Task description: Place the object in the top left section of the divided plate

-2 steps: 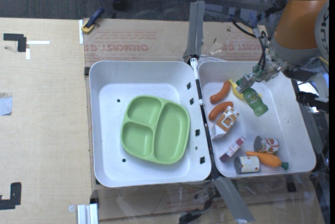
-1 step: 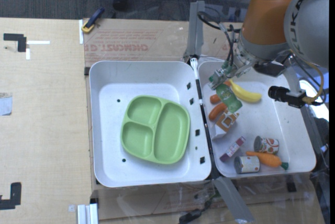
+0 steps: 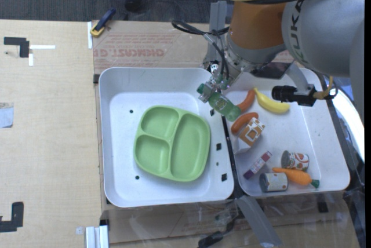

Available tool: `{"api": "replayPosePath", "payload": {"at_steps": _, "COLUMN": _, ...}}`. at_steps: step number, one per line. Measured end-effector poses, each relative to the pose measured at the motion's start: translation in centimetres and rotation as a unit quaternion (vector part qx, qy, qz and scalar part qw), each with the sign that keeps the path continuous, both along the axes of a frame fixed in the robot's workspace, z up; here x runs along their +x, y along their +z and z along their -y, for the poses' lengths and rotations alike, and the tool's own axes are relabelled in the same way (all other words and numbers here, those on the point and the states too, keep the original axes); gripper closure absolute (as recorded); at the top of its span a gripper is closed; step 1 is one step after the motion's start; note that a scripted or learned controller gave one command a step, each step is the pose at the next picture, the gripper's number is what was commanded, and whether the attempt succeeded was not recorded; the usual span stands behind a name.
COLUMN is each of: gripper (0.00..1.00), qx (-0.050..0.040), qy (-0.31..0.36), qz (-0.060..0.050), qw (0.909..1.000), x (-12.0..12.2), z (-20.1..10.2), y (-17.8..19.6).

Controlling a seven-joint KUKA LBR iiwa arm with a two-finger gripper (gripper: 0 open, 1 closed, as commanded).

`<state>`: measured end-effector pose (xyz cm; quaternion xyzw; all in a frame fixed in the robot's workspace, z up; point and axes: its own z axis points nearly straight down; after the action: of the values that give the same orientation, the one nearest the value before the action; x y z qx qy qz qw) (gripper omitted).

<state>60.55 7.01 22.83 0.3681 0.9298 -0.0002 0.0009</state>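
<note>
A: Green bottle (image 3: 219, 103), is that what it's carrying?

B: Looks so. It hangs tilted right under the gripper (image 3: 217, 82), over the wall shared by the two white bins. The fingers seem closed on its top end, though that spot is small and cluttered.

A: How far along?

B: By my reckoning about halfway. The bottle is lifted, but the divided plate (image 3: 173, 142) in the middle of the left bin (image 3: 116, 125) has all three sections bare. It has yet to cross to the top left section and be let go.

A: And the right bin (image 3: 330, 142)?

B: One banana (image 3: 271, 103) and one orange chili (image 3: 248, 98) near the back wall, one carton (image 3: 250, 130) beside the shared wall, then two cans, one carrot (image 3: 295, 177) and one small purple bar (image 3: 258, 164) towards the front.
</note>
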Motion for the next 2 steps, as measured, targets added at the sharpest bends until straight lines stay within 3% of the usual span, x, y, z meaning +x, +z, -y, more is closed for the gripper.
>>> {"api": "replayPosePath", "payload": {"at_steps": 1, "gripper": 1.00, "qx": -0.0002, "qy": -0.048, "qz": -0.001, "qw": 0.9988, "x": 0.3, "z": -5.5, "y": -2.5}}
{"api": "replayPosePath", "payload": {"at_steps": 2, "gripper": 1.00, "qx": -0.0002, "qy": -0.045, "qz": 0.000, "qw": 0.9990, "x": -0.5, "z": -4.1, "y": 4.1}}
